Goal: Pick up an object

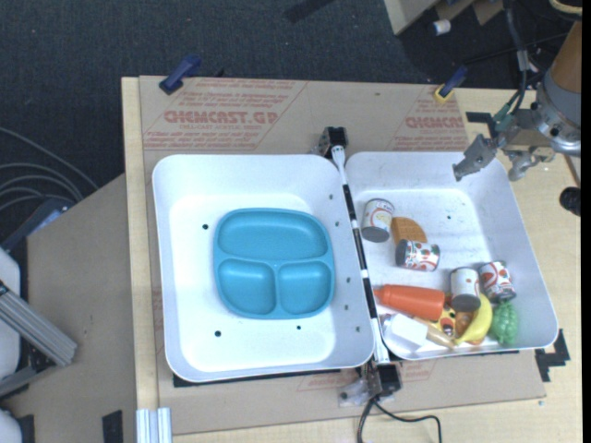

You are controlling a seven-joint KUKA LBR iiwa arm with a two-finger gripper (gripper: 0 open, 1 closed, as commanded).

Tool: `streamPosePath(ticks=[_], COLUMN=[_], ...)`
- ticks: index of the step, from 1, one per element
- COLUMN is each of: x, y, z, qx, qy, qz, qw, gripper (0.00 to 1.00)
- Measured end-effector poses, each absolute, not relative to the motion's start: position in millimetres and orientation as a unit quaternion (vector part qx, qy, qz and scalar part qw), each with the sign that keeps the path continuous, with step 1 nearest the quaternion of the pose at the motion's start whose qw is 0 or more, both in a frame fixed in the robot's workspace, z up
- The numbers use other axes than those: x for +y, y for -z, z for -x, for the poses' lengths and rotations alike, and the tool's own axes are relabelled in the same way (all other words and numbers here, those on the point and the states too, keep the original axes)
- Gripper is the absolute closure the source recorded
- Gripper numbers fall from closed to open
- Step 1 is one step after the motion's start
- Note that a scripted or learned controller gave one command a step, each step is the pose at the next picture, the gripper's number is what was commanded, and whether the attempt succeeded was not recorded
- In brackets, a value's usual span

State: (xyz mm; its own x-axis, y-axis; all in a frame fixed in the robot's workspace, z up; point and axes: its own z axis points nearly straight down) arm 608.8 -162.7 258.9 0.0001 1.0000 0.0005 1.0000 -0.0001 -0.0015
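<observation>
End effector [489,158] at the upper right of the frame, above the far rim of the right bin [526,238], fingers spread wide and gripping nothing. Candidate things crowded into the lower half of that bin: a small can [378,220] just beside the dividing rim, a brown biscuit-like piece [410,229] next to it, a red-and-white can [418,256] on its side below, an orange carrot [413,300], a banana [477,322], a green leafy piece [504,323], and two more cans [480,282] close together near the right wall. Probably toy food: light, stiff, smooth plastic, likely to roll or slip. Best bet the small can near the divider, standing somewhat apart; pinch across its round body. Carrot and banana touching neighbours, harder to isolate. Left bin [175,247] carrying a blue divided plate [273,263]. Across the table [277,109], printed in red, "CHEMCAST GP" repeated; can labels too small to read.
</observation>
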Motion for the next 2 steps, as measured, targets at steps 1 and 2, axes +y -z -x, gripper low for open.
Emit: streamPosePath(ticks=[1, 2], x=[-112, -91], y=[-98, -85], z=[-641.2, -666.1], qx=[-0.707, -0.708], qy=[0.0005, 0.0005], qz=[0.707, 0.707], qw=[-0.001, 0.000], gripper=[0.00, 0.00])
